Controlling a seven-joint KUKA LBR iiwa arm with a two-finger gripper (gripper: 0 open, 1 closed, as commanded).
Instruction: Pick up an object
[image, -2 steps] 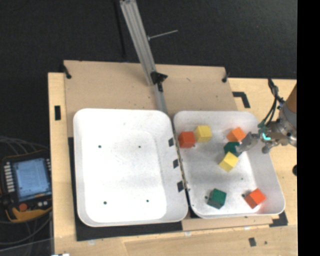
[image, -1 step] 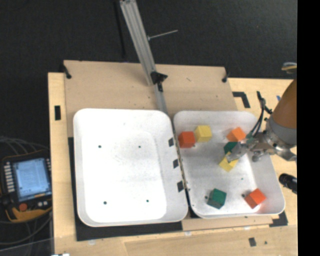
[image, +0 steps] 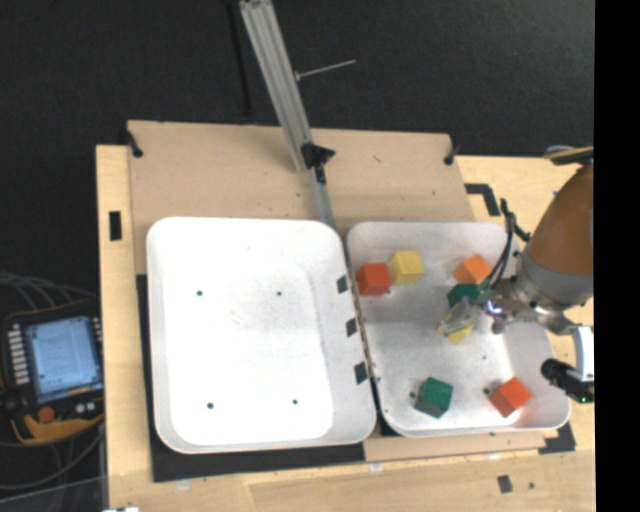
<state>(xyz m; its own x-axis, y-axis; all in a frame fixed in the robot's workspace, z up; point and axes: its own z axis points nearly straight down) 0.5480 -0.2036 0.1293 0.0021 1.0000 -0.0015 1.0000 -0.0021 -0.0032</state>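
Where the arm (image: 562, 240) leaves frame, fingers (image: 462, 322) blurred over a yellow piece (image: 458, 332), spread unreadable, dark green object (image: 462, 295) half hidden.

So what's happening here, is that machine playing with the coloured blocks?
A grey and orange robot arm reaches in from the right over the right-hand white bin, which holds small coloured blocks. Its claw is down among them, beside a dark green block and a small yellow piece. Whether it grips anything I cannot tell. A red block, a yellow block and a green block lie apart. The left bin sits alongside.
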